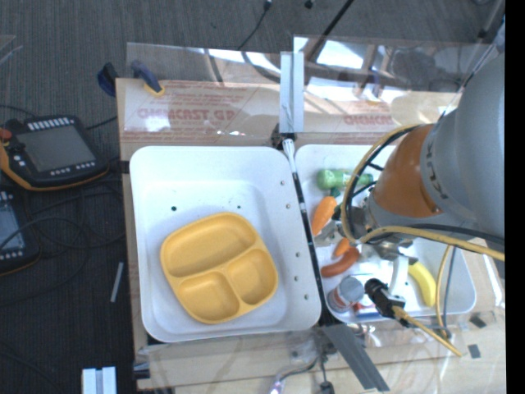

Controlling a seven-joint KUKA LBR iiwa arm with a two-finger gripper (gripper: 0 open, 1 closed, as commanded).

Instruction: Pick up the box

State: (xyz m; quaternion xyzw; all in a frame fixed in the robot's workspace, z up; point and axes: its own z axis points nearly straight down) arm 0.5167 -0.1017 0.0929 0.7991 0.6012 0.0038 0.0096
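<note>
My arm, with its orange band [404, 179], reaches low into the right bin [459, 302] and covers the bin's middle. The gripper [373, 240] sits under the wrist, down among the items, wrapped by yellow and black cables. Around it lie a green item [332, 177], an orange carrot-like piece [324, 212], a red-orange piece [341, 259], a yellow banana [423, 284] and a small round can [349, 290]. Whatever lies directly under the wrist is hidden.
The left bin [156, 187] holds a yellow divided plate [218, 266]. A metal divider [287, 97] stands at the back between the bins. A teach pendant [49, 150] and cables lie on the floor at left.
</note>
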